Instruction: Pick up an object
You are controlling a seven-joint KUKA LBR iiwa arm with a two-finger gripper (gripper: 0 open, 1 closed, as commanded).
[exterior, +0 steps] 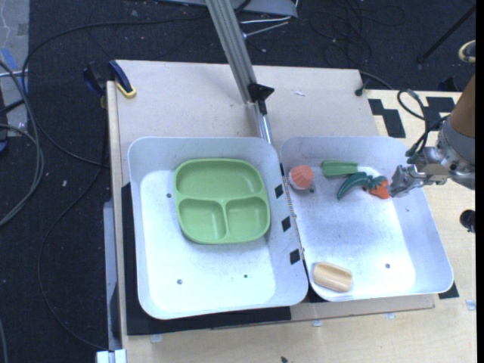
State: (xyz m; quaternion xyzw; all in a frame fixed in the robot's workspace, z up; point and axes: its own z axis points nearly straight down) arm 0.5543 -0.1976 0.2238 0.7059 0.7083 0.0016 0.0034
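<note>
Bread roll point(333, 276) lies well apart from tool point(395, 184).

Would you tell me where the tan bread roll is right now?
The tan bread roll lies in the right bin, at its near left corner, well apart from the orange ball farther back.

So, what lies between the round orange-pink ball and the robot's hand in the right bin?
In the camera view, a green bar-shaped toy and a carrot-like toy with green leaves lie between the ball and the hand.
</note>
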